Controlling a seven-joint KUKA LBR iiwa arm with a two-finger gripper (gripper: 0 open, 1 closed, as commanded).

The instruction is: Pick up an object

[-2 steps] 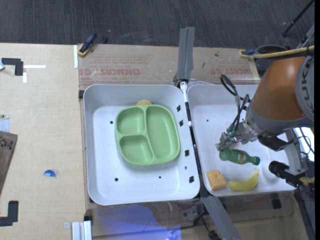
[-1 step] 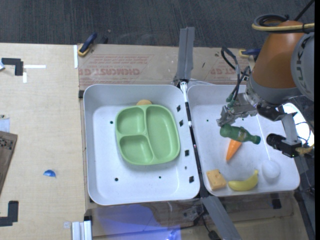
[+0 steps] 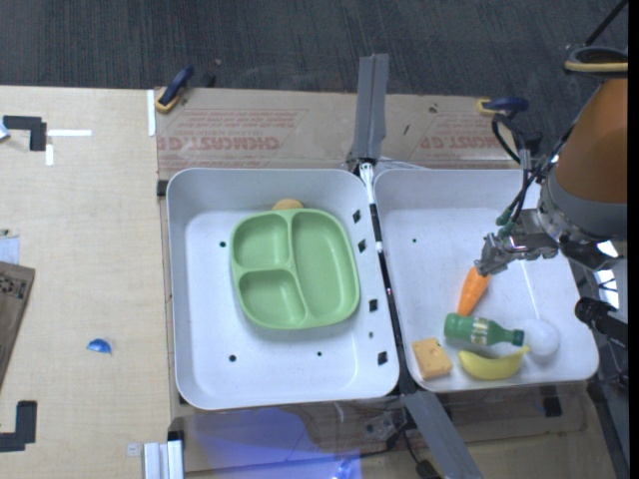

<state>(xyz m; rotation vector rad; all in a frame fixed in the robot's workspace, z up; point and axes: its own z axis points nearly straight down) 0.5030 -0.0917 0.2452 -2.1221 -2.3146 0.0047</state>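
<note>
While the arm (image 3: pixel 589 168) reached in from the right, its gripper (image 3: pixel 496 254) hung over the right bin (image 3: pixel 439 208), just above the upper end of the carrot (image 3: pixel 473 288). Whether its fingers were open or closed could not be told, as they looked too small and dark against the wrist hardware, and nothing could be seen clearly held between them.

The carrot lay tilted near the middle of the right bin, its thick end toward the gripper and its tip pointing to the near left. Nearer than it, a green bottle (image 3: pixel 482 332) lay on its side, with a banana (image 3: pixel 491 365) just beside it along the near wall. A yellow sponge-like block (image 3: pixel 432 358) sat to the left of the banana, and a white ball (image 3: pixel 542 338) rested by the bottle's cap on the right.

In the left bin (image 3: pixel 200 297), a green divided plate (image 3: pixel 296 267) lay flat near the centre, and a small yellow-orange object (image 3: pixel 288 206) peeked out behind its far edge.
</note>
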